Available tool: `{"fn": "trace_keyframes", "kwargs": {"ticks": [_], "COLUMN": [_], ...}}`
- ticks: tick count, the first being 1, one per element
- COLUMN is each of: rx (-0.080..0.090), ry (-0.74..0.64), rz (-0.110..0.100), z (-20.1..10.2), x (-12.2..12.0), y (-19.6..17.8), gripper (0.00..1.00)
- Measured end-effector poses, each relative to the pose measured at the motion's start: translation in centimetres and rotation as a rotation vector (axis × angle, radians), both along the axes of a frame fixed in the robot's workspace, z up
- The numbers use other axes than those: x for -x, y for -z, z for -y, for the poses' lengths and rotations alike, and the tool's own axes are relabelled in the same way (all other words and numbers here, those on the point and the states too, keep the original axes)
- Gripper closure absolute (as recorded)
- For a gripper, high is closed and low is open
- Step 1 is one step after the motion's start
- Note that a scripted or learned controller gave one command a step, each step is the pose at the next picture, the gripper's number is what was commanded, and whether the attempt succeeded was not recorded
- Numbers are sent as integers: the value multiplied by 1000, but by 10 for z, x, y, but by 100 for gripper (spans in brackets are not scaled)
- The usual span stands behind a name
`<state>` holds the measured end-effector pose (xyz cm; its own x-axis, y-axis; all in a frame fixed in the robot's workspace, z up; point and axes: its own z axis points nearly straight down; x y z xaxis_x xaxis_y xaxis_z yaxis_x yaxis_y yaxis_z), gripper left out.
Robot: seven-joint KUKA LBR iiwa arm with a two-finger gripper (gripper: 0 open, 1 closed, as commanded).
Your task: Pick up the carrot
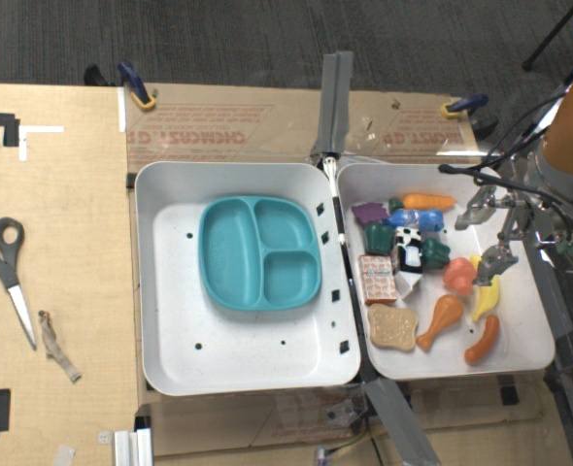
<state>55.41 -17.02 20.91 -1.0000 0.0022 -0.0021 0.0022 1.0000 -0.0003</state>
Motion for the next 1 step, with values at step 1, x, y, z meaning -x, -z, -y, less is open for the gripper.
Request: {"fn": "trace_keyframes", "kwargs": {"ticks": [1], "rx": [1], "ry": [232], "rz": [3], "z": [33], "x": [-46], "y": [-53], "gripper": [0]}}
